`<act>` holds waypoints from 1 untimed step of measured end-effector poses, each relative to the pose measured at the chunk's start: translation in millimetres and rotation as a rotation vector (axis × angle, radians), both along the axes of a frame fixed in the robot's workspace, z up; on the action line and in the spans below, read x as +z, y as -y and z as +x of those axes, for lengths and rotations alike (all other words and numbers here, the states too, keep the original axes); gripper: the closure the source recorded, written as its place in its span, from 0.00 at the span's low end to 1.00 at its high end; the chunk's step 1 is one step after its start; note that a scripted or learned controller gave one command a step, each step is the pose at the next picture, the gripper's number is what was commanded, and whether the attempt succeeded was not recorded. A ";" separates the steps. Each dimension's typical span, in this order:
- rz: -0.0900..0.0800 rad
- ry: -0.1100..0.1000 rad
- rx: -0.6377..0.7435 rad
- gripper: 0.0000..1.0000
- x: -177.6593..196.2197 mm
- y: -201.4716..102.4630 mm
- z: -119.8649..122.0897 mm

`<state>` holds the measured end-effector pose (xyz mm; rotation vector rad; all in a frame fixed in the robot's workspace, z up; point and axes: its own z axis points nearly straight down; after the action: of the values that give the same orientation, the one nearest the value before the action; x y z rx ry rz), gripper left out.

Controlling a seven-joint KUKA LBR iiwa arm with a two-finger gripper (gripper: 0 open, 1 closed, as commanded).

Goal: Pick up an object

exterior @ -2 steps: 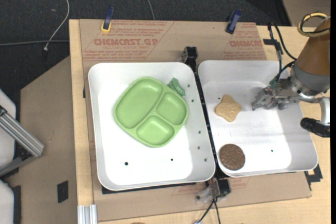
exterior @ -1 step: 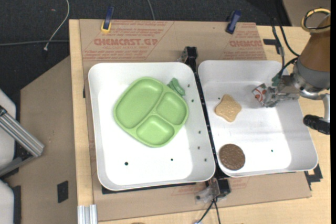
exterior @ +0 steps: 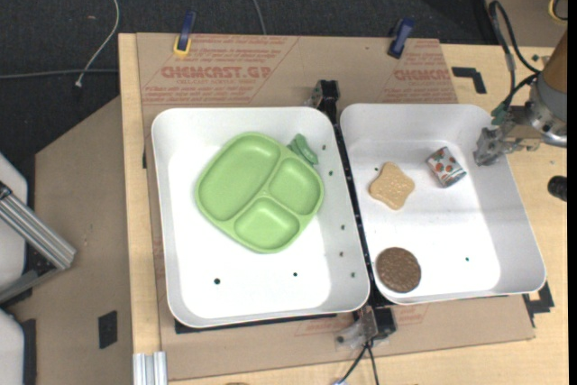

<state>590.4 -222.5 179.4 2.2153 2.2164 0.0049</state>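
A green plate (exterior: 260, 191) with three parts lies in the left bin (exterior: 180, 284). In the right bin (exterior: 505, 257) are a tan cracker (exterior: 391, 186), a brown round cookie (exterior: 398, 270) near the front, and a small spotted packet (exterior: 444, 167). The pincer (exterior: 491, 145) hovers at the right bin's edge, beside the packet, holding nothing.

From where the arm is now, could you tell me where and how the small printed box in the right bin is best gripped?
Probably across its narrow sides, coming straight down. The small printed box lies tilted on the right bin floor, apart from the tan cookie, with free floor around it. The gripper sits just to its right at the bin's rim.
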 end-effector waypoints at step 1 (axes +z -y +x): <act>0.000 0.001 0.001 1.00 54.9 -5.5 10.6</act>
<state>601.0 -217.1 234.3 2.2136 2.2179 0.0062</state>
